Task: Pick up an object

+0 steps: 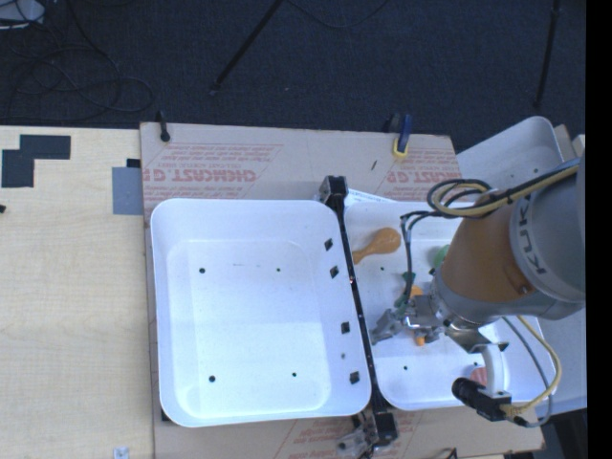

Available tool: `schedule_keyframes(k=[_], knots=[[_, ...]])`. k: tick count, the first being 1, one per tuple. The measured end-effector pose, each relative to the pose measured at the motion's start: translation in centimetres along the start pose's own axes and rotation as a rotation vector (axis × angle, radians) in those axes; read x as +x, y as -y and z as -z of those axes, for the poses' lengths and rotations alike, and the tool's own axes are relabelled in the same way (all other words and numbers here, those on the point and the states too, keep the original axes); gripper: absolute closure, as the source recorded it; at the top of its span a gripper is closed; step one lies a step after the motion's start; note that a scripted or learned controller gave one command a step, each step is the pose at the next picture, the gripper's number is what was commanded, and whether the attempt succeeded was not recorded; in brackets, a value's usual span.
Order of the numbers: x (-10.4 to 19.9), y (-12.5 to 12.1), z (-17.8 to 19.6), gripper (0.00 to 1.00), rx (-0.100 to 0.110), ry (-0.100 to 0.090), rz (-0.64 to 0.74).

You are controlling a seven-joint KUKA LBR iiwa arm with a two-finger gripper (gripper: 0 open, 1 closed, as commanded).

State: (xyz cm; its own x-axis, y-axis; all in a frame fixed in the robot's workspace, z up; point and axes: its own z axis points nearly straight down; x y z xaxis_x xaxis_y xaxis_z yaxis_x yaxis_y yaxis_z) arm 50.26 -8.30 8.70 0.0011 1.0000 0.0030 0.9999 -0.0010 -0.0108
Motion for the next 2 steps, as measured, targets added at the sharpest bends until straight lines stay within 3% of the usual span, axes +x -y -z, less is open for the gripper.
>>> schedule_keyframes(k=[1,2], knots=[[-0.3,-0.3,1.1,1.0,-0.005,0.001,-0.008],[5.7,-5.0,10.6,1.0,-0.02,0.001,0.008]])
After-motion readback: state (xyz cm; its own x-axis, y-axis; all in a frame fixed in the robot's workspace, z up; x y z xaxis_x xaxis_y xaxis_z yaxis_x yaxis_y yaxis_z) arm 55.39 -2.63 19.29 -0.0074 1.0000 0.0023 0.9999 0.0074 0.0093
